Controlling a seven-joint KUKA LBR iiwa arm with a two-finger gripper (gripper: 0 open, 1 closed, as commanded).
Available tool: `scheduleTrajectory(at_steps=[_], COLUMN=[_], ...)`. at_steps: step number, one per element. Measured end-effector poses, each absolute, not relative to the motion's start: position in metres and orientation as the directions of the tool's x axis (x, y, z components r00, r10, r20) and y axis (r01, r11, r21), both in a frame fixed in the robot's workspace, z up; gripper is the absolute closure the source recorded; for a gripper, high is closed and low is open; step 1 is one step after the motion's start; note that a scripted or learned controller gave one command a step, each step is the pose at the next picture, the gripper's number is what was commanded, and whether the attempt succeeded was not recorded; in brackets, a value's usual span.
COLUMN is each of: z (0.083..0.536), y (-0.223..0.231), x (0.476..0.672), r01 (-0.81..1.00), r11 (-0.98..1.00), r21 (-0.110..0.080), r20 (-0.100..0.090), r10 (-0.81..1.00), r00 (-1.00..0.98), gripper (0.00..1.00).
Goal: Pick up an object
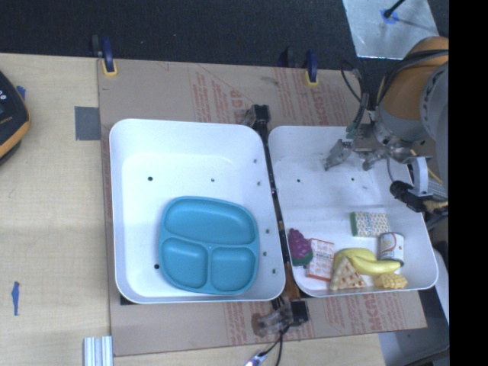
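Note:
My gripper (pixel 351 160) hangs over the far part of the right bin (pixel 320 197), open, with nothing between its spread fingers. The graspable objects lie in that bin's near corner, well apart from the gripper: a yellow banana (pixel 370 261), a small can (pixel 390 246), a green patterned box (pixel 370 223), a waffle wedge (pixel 347 276), a piece of corn (pixel 391 281), a red-and-white packet (pixel 322 256) and purple grapes (pixel 299 246). A blue divided plate (pixel 207 245) rests in the left bin (pixel 152 151).
The two bins meet at a shared wall (pixel 271 204) with a black clamp at each end. The arm's cables and a black part (pixel 408 195) hang over the right bin's right rim. A yellow-and-black device (pixel 9 120) lies at the bench's left edge.

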State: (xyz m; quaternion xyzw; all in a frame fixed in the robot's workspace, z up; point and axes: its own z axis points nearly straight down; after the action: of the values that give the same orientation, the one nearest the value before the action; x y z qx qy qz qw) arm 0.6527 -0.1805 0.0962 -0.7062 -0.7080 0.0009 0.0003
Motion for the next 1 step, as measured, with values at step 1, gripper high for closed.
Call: scheduleTrajectory(at_steps=[1], z=[0.0917], y=[-0.2126], x=[0.5713], r01=[1.000], r11=[0.004], r21=[-0.004], r20=[0.000], r10=[1.000], r00=[-0.004], gripper=[0.00])
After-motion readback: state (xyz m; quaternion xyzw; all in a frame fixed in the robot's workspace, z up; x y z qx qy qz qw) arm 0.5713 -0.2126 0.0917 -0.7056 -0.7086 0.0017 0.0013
